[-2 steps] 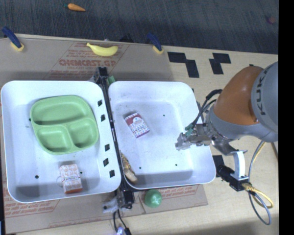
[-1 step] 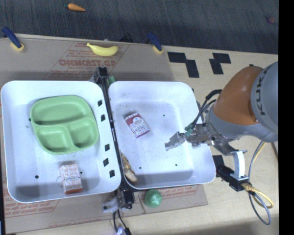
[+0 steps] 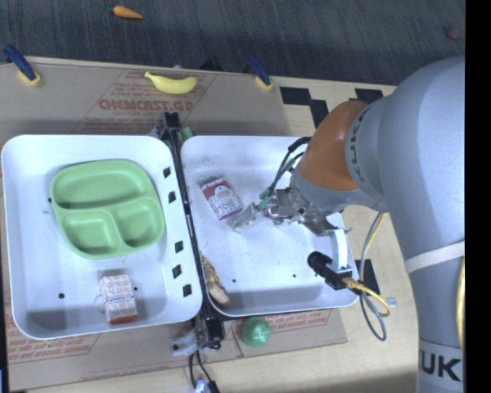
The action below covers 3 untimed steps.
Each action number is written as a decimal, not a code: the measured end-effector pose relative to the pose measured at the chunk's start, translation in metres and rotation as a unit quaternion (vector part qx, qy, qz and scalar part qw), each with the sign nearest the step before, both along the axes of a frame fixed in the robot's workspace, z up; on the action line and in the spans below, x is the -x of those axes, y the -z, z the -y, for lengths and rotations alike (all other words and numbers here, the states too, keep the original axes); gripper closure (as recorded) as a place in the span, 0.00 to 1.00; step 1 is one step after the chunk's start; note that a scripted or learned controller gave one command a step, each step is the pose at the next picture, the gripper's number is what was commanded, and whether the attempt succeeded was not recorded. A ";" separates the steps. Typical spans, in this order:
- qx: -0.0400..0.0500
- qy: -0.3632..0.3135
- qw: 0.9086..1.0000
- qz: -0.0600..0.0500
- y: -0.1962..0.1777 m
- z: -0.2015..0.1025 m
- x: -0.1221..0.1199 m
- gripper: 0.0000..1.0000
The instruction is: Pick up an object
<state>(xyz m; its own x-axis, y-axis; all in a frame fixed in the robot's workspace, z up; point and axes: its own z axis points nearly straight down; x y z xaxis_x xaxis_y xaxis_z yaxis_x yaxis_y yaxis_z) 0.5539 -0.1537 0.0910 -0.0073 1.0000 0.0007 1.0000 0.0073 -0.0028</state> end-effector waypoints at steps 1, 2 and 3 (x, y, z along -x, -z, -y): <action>0.000 0.001 1.000 0.001 -0.001 0.005 -0.100 0.00; 0.000 -0.003 1.000 0.000 -0.012 0.004 -0.100 1.00; -0.001 0.000 1.000 0.002 -0.103 -0.090 -0.104 1.00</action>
